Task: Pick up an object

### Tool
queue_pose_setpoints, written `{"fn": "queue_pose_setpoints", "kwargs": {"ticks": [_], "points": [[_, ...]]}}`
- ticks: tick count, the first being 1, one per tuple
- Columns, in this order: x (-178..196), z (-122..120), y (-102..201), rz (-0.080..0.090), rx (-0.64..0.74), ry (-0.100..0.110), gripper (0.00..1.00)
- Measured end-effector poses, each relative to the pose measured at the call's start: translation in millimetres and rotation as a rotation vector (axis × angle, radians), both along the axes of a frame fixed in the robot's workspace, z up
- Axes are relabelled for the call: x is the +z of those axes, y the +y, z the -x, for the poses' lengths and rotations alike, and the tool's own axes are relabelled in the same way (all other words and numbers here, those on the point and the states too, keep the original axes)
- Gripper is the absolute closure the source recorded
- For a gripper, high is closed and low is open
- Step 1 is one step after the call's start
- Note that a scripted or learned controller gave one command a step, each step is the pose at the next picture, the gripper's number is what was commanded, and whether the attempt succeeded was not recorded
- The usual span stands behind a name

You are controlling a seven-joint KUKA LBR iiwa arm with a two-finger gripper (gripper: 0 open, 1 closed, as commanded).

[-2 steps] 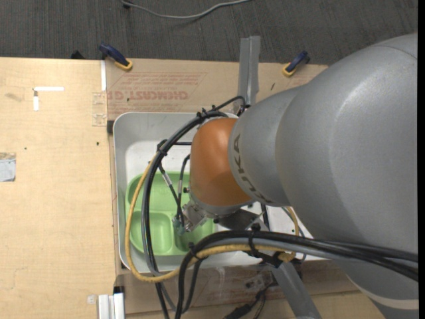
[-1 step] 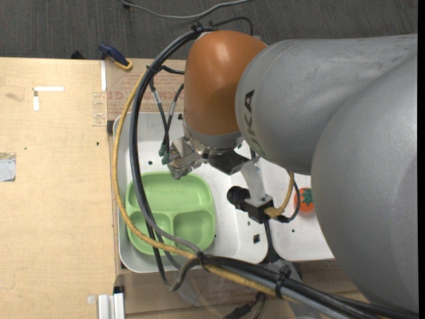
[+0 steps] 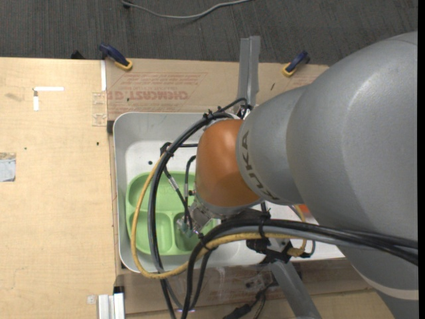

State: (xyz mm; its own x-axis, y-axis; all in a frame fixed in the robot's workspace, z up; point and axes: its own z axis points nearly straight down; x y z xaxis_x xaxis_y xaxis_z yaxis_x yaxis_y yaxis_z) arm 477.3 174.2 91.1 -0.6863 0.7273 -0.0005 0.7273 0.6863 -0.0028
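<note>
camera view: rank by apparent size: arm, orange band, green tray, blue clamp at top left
1. arm, though it's closest to the camera, which inflates it.
2. green tray, partly hidden by the arm, so its visible part may understate it.
3. orange band, close to the tray's visible area; order unsure.
4. blue clamp, clearly smallest.

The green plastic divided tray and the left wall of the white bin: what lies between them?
In the camera view, bare white bin floor lies between the green plastic divided tray and the white bin's left wall.

The grey arm (image 3: 345, 171) reaches in from the right, its orange band (image 3: 219, 165) pointing steeply downward.
</note>
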Motion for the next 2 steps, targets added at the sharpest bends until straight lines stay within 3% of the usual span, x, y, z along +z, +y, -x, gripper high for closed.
{"fn": "queue_pose_setpoints", "kwargs": {"ticks": [1, 2], "points": [[236.0, -1.3, 31.4, -0.001, 0.59, -0.003, 1.0], [184.8, -1.3, 30.1, -0.002, 1.055, -0.001, 1.0]]}}
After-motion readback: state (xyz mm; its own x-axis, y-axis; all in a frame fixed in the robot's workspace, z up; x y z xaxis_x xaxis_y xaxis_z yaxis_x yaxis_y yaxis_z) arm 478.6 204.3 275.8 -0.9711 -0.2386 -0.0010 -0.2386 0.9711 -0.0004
